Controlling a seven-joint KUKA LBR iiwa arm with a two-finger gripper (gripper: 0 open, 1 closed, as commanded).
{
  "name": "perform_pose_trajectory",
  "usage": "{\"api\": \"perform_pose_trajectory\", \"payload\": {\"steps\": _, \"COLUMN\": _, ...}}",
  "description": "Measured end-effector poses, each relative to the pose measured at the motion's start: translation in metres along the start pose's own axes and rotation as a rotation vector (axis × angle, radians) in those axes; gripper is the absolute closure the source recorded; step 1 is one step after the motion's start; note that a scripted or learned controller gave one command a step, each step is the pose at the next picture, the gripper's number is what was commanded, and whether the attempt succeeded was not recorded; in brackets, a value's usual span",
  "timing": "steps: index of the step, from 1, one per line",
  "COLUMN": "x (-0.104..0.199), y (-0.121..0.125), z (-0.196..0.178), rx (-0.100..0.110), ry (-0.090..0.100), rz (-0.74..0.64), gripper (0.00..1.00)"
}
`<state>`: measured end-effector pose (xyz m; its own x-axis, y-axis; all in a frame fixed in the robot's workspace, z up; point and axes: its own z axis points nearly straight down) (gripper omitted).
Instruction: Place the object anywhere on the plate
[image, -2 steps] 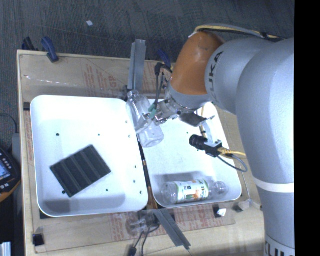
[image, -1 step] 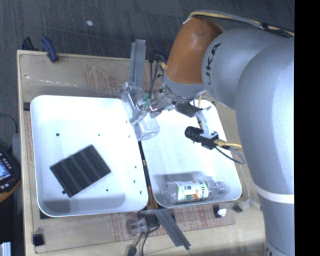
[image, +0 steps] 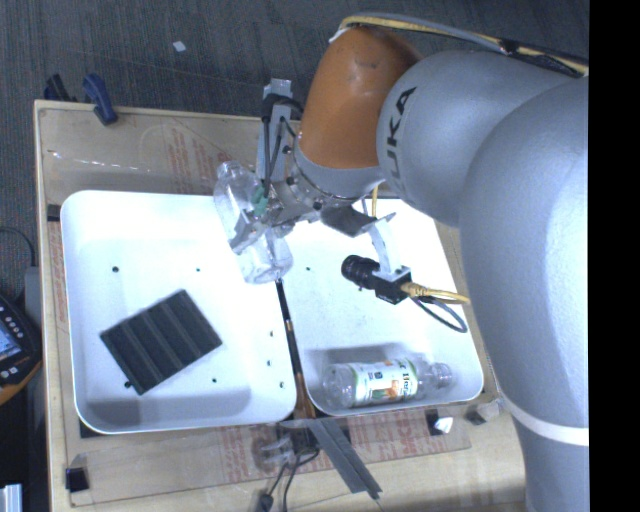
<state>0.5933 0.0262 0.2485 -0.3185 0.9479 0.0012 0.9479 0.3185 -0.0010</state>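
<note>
A clear plastic bottle (image: 385, 382) with a green and white label lies on its side in the right bin (image: 330, 300), close to the bin's near wall. The plate (image: 160, 340) is a dark ribbed rectangle lying flat in the left bin (image: 100, 230), towards its near left part. My gripper (image: 255, 230), made of clear plastic, hangs over the far end of the divider between the two bins. It is well away from the bottle and up and to the right of the plate. I see nothing of the bottle in it.
The grey arm with its orange band (image: 350, 90) covers the far right of the bench. A small black unit (image: 375, 275) with a yellow cable hangs from the wrist over the right bin. Blue clamps (image: 98, 98) sit at the bench's far left corner.
</note>
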Motion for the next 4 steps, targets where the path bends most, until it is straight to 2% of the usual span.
{"api": "perform_pose_trajectory", "payload": {"steps": 1, "x": 0.034, "y": -0.020, "z": -0.008, "rx": 0.004, "ry": -0.001, "rz": 0.032, "gripper": 1.00}}
{"api": "perform_pose_trajectory", "payload": {"steps": 2, "x": 0.011, "y": -0.006, "z": -0.005, "rx": 0.002, "ry": -0.002, "rz": 0.058, "gripper": 1.00}}
{"api": "perform_pose_trajectory", "payload": {"steps": 3, "x": -0.017, "y": 0.005, "z": -0.030, "rx": 0.001, "ry": -0.001, "rz": -0.038, "gripper": 1.00}}
{"api": "perform_pose_trajectory", "payload": {"steps": 4, "x": -0.003, "y": -0.016, "z": -0.018, "rx": 0.005, "ry": -0.001, "rz": -0.021, "gripper": 1.00}}
